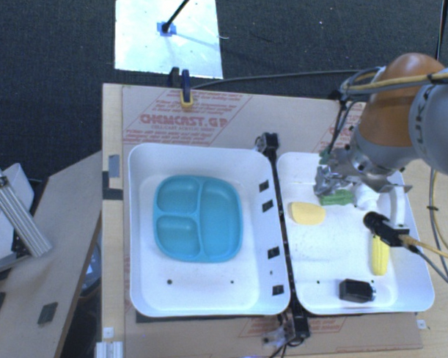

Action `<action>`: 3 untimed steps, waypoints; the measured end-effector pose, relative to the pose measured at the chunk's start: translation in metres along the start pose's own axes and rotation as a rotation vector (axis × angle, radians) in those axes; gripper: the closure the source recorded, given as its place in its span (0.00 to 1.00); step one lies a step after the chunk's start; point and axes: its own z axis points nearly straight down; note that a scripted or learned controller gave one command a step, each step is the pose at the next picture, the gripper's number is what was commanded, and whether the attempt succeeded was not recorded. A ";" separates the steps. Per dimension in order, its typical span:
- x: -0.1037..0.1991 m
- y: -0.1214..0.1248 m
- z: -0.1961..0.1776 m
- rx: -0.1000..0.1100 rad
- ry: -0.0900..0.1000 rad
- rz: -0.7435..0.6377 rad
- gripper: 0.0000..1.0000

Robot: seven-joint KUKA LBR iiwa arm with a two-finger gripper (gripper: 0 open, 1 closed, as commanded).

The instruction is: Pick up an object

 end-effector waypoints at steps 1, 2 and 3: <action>0.054 0.011 0.006 0.000 0.000 0.001 1.00; 0.107 0.021 0.010 0.000 0.000 0.001 1.00; 0.157 0.032 -0.009 -0.001 0.000 0.001 1.00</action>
